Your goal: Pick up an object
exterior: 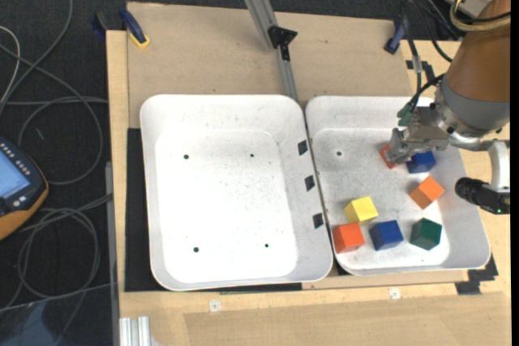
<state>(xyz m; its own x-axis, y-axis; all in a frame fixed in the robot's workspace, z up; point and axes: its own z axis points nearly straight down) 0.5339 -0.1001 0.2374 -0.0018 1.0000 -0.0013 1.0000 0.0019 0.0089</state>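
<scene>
Pale wood forms the bench, which carries two shallow white bins side by side. The left bin is the wider of the two, its floor speckled and marked with small dark dots. The right bin touches it along a shared edge fitted with small black clips. The grey arm, with its orange band, reaches in from the right over the far part of the right bin. Its gripper hangs low there, just above the bin floor; whether anything sits between its tips, or how wide they stand, cannot be told from this angle.

Just beside the gripper lie a blue block and, partly hidden under it, a red block. Nearer the front, an orange block sits apart, tilted. Along the front wall stand a yellow block, a red-orange block, a second blue block and a green block, close together.
</scene>
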